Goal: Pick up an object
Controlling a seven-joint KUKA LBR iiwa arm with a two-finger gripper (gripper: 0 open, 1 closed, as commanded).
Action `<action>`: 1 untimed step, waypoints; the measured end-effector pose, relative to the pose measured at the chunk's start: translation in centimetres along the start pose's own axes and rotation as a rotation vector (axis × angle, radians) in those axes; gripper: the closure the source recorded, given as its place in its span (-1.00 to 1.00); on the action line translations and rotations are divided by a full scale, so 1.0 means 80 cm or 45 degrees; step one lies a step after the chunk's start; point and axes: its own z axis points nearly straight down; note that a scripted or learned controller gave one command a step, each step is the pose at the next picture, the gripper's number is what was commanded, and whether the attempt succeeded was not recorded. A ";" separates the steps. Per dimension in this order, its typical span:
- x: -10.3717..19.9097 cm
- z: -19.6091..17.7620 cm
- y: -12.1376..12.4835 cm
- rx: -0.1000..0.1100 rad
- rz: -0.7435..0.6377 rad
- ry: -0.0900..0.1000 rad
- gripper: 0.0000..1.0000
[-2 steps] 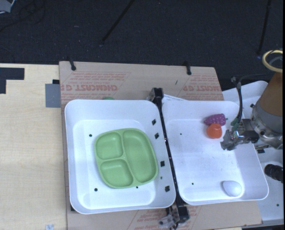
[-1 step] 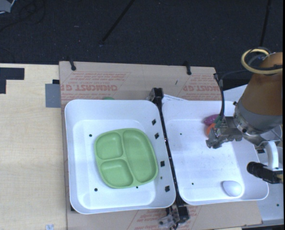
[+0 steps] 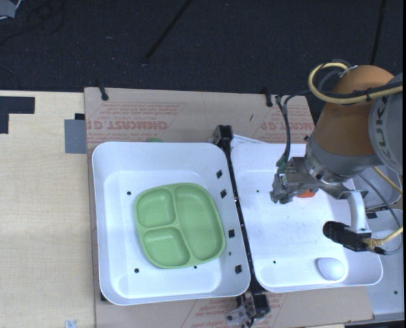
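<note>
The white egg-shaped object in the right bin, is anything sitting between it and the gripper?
Nothing visible does. The white egg-shaped object lies near the front right corner of the right bin, and the gripper hangs over that bin's upper middle. Between them is bare bin floor. A small orange-red thing sits beside the gripper, off that line.

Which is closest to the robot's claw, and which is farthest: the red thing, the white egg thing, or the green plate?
From the claw, in the camera view:
1. Red thing, right beside the claw in the right bin.
2. White egg thing, at the right bin's near right corner.
3. Green plate, across the divider in the left bin.
</note>
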 end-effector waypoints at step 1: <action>0.061 0.014 0.012 0.002 0.000 0.001 1.00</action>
